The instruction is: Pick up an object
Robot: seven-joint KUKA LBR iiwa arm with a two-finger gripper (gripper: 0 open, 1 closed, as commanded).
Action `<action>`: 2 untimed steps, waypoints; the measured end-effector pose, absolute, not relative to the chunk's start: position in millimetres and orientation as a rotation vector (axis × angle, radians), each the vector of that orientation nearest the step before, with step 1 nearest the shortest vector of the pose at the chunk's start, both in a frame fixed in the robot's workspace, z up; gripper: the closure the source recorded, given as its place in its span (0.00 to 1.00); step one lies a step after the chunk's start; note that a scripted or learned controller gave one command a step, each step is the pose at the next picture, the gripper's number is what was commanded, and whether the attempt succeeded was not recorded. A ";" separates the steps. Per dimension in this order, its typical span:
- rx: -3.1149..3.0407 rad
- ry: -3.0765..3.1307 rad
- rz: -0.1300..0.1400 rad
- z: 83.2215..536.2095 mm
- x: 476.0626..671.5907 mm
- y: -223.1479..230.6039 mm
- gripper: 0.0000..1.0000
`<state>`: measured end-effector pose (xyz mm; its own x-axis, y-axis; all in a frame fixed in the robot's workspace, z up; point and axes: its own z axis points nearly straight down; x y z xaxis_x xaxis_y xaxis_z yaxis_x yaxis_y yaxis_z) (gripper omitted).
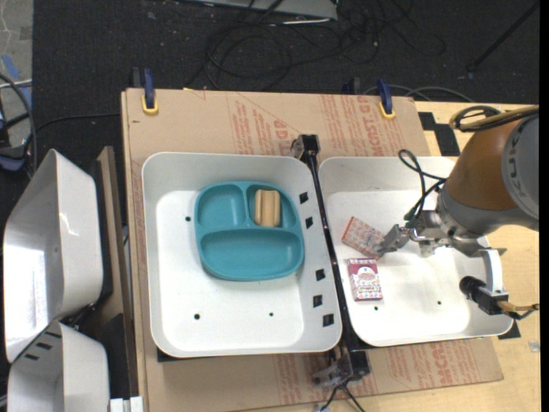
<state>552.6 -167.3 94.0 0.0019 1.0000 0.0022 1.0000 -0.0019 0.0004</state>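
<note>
Gripper (390,240) low in the right bin (446,324), right of frame centre, tips at the right edge of the upper packet (360,235). Finger state: cannot tell. Upper packet tilted, long axis running upper left to lower right, immediately left of the tips. Second packet (365,280) just below, flat, long axis nearly vertical, down-left of the tips. Likely target: the upper packet.

The arm (506,183) is grey with a broad orange band above its wrist. A black cable loops along it, and its small metal gripper (396,237) is grey.
</note>
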 end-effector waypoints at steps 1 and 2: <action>-2.227 -2.223 -0.006 105.5 553.8 -167.4 1.00; -2.223 -2.224 -0.002 165.0 546.9 -168.4 1.00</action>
<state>546.9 -168.4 165.0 -0.0001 1.0000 -0.0012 1.0000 0.0001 0.0031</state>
